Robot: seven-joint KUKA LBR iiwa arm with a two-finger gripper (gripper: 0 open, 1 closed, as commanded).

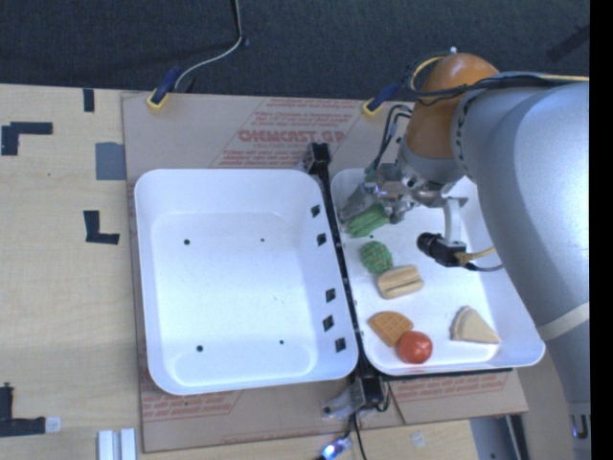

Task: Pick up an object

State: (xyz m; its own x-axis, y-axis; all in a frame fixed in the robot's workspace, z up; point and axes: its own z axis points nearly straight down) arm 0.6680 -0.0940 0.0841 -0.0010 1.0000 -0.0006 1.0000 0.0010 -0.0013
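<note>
Overhead, the grey KUKA arm (536, 171) reached in from the right, its gripper (375, 202) low over the far end of the right bin (498, 357), beside the divider. The left bin (230, 276) lay alongside. Whether the fingers were wide or narrow could not be told. A long green vegetable (366, 223) lay just under the gripper; contact was unclear. Nearer the camera sat a hot dog bun (399, 280), a pale wedge (473, 327), an orange waffle-like piece (390, 326), a round green piece (376, 255) and a tomato (415, 347).
</note>
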